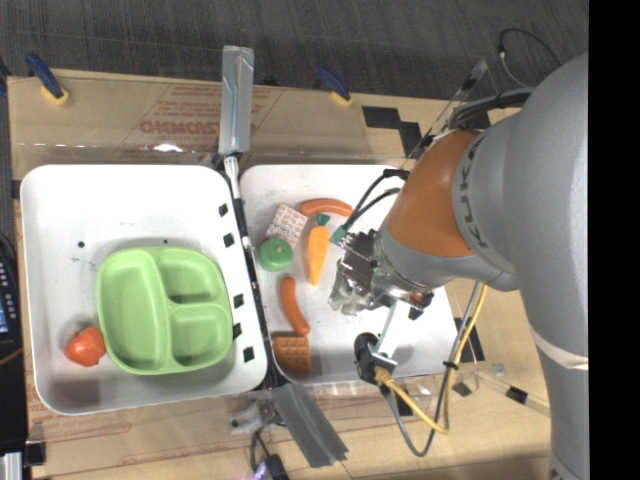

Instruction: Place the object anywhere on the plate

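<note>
A green three-compartment plate (162,310) lies in the left bin with nothing on it. A red tomato-like toy (86,346) rests against its lower-left rim. In the right bin lie an orange carrot (317,251), a green round toy (276,254), a small patterned packet (286,222), an orange-red sausage (294,306), a curved orange piece (326,207) and a brown waffle (291,352). My gripper (350,286) hangs over the right bin, just right of the carrot and sausage. The wrist hides how its fingers stand.
The left bin (50,208) and right bin (440,343) meet at a raised divider (243,268) with black clips. The arm's bulk covers the right bin's right half. A yellow cable (455,368) loops below the wrist. Brown cardboard surrounds both bins.
</note>
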Robot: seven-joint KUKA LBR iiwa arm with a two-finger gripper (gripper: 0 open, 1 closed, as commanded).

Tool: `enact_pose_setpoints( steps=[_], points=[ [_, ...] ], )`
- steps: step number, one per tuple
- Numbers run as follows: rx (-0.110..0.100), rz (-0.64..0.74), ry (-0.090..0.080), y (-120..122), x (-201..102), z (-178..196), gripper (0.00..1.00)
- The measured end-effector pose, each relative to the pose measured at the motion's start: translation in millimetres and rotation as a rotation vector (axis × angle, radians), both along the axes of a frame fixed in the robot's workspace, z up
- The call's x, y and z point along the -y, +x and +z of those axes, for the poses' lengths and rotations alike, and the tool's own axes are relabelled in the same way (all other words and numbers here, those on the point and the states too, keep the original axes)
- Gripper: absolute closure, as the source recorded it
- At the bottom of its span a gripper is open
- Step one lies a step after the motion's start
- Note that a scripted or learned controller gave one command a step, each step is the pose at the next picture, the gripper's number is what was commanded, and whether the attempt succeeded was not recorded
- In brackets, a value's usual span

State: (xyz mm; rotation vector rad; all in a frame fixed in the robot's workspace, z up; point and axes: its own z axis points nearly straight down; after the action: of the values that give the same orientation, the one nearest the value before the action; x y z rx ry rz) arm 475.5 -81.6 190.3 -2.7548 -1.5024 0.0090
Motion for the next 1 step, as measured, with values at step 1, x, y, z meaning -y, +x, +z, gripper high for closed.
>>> enact_pose_setpoints(
  steps=[1],
  points=[
    [0.001,-0.001,0.002,64.4,-73.3,-0.3,1.0]
  ],
)
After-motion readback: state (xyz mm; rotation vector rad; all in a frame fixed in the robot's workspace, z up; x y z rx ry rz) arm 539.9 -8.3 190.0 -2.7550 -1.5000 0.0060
